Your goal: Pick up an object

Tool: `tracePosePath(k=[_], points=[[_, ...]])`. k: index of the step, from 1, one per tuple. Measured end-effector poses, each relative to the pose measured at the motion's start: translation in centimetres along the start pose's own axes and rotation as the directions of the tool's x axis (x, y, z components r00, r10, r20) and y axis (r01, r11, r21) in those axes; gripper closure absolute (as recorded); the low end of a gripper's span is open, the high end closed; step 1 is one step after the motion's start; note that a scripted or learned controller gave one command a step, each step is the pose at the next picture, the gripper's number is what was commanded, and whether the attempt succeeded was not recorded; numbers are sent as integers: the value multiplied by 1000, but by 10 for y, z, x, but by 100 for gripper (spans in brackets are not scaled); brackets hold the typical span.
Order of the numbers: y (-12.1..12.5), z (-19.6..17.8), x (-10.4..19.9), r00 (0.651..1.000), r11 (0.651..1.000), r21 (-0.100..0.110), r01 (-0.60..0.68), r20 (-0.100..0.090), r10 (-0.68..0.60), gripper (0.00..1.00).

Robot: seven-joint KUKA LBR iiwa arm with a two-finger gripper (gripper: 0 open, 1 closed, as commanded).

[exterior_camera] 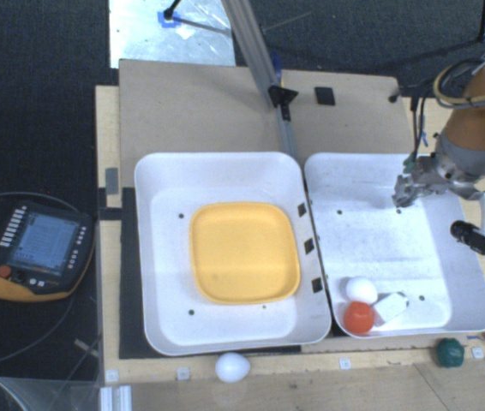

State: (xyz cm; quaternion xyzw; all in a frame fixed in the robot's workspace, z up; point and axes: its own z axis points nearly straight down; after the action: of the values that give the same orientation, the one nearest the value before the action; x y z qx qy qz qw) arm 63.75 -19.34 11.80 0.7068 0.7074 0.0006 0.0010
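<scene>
The right bin (397, 247) holds a white ball (362, 289), a red ball (360, 317) and a small white block (391, 306), all huddled in its near left corner. My gripper (405, 193) hangs over the bin's far right part, well away from those objects, with nothing seen between its fingers. The fingers are too small and blurred to read. A square yellow plate (245, 252) lies in the middle of the left bin (161, 255).
A white egg-shaped object (232, 366) lies on the bench in front of the left bin. A dark green ball (449, 352) sits off the right bin's near right corner. A teach pendant (35, 251) rests on the floor at left. A metal pole (255, 41) slants above the bins.
</scene>
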Motion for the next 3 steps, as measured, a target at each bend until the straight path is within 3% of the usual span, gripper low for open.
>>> tracePosePath(k=[1, 3], points=[[9, -49, 6, 1000, 1000, -3, 1, 0, -1, 100], [3, -131, 7, 1000, 1000, -2, 0, 0, 0, 100]])
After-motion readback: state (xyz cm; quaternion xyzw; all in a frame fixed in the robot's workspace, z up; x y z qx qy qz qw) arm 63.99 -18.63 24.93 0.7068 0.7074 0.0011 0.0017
